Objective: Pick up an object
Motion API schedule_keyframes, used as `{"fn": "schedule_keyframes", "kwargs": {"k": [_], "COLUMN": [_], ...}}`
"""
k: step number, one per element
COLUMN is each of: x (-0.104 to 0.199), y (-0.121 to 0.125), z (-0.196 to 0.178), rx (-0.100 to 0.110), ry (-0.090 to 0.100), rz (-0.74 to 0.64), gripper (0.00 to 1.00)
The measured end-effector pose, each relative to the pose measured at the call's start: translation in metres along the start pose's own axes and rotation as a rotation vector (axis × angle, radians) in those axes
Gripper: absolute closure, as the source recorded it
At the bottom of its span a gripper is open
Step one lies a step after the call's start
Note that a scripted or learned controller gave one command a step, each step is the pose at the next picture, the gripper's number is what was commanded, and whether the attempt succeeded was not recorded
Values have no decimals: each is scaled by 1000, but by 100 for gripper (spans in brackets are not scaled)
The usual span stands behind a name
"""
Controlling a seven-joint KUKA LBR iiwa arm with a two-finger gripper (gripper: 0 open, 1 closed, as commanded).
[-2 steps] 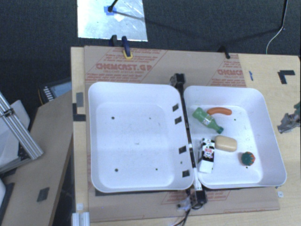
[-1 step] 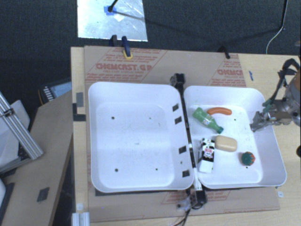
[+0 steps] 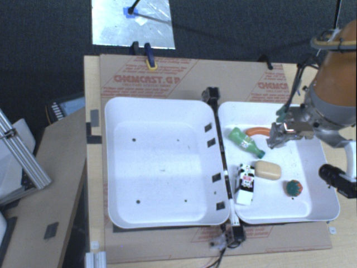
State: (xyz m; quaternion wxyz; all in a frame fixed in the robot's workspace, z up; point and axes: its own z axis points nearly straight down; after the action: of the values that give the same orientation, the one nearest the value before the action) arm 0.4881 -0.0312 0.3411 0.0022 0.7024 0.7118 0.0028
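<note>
- Five items in right bin (image 3: 321, 205), all loose on its floor; left bin (image 3: 162, 166) holds none.
- Item 1: green bottle (image 3: 245, 140). Lies flat, long axis diagonal, fat end upper-left, neck/cap lower-right. Nearest the gripper (image 3: 277, 138), just to its left in view.
- Item 2: orange piece (image 3: 257, 131), thin, curved, long axis approx. left-right. Touching or just behind the bottle; its right end runs toward the gripper.
- Item 3: tan block (image 3: 268, 170), rounded, lying flat, below the gripper in view, a bit toward bin centre.
- Item 4: black-and-white box (image 3: 245, 183), long axis near vertical in view, hard against the divider side of the bin.
- Item 5: green ball w/ red patch (image 3: 294, 187), lower right, apart from the rest.
- Gripper: low over upper-middle of right bin, arm reaching in from right. Fingers' state: cannot tell, tips blur into dark metal; nothing visibly between them.
- Key relation: likeliest target = bottle or orange piece, both left of the tip, not under it. Judgement: needs a short shift left before descent. Bottle's diagonal axis means closing across its width, i.e. along the other diagonal.
- Risk (judgement): bottle and orange piece sit so close that a descent between them may nudge both, grab neither.
- Tabletop (image 3: 184, 74): brown printed board under both bins.
</note>
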Motion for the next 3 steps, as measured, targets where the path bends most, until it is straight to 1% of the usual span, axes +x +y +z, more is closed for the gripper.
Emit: {"fn": "schedule_keyframes", "kwargs": {"k": [1, 2, 3], "x": [-89, 8, -109], "y": [-3, 0, -4], "z": [33, 31, 53], "rx": [7, 4, 6], "ry": [-3, 2, -5], "rz": [20, -1, 23], "gripper": [100, 100, 100]}}
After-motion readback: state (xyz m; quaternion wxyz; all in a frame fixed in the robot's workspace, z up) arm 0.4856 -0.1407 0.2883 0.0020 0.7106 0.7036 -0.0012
